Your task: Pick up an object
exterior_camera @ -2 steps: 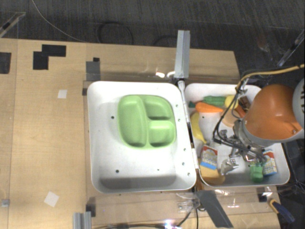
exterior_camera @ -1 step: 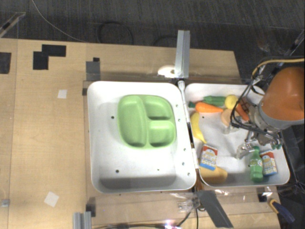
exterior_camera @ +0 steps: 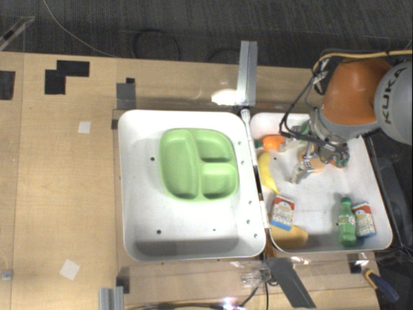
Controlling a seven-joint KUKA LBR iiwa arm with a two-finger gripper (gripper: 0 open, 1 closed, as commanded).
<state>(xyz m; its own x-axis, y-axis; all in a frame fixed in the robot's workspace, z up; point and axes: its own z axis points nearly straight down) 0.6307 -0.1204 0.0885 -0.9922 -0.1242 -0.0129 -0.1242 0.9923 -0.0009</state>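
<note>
While my gripper (exterior_camera: 308,168) hangs low in the right bin (exterior_camera: 377,192), I cannot tell how it is set. Near it lie an orange item (exterior_camera: 273,143) and a banana (exterior_camera: 266,171) by the bin's left wall. Further off sit a small carton (exterior_camera: 282,212), a green bottle (exterior_camera: 347,221) and another carton (exterior_camera: 364,219). A green divided plate (exterior_camera: 197,163) rests in the left bin (exterior_camera: 139,225) on the counter (exterior_camera: 58,192).

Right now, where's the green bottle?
In the right bin, near its front right corner: the green bottle stands beside a small carton, below the gripper.
</note>
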